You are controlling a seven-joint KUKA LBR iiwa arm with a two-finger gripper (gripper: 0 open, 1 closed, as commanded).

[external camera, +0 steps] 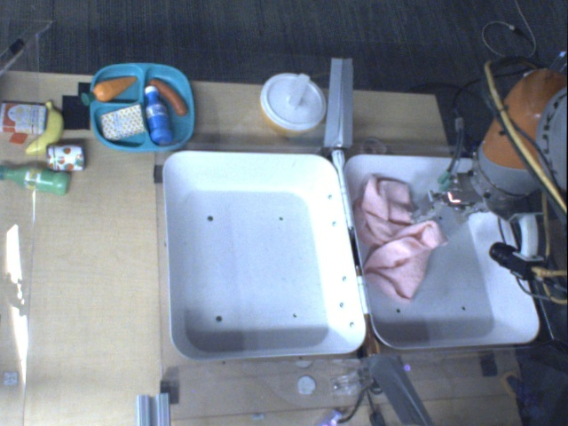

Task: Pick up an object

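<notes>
Presently the arm [524, 140] reaches in from three o'clock, wrist low over the right bin [515, 318], its gripper [441, 198] at the upper edge of the crumpled pink cloth [397, 238] lying in that bin's nine o'clock half; whether the fingers are apart or together cannot be told, and no label is legible.

1. The gripper [441, 196] sits over the right bin [510, 318], toward its far side
2. The cloth [395, 238] lies in that bin just left of the gripper — its near fold reaches below the gripper
3. The left bin [257, 327] lies further left, beside the right bin
4. A lidded cup [293, 102] stands on the bench beyond the bins, left of the gripper
5. A divided tray [142, 105] sits far left — small items lie left of it
</notes>
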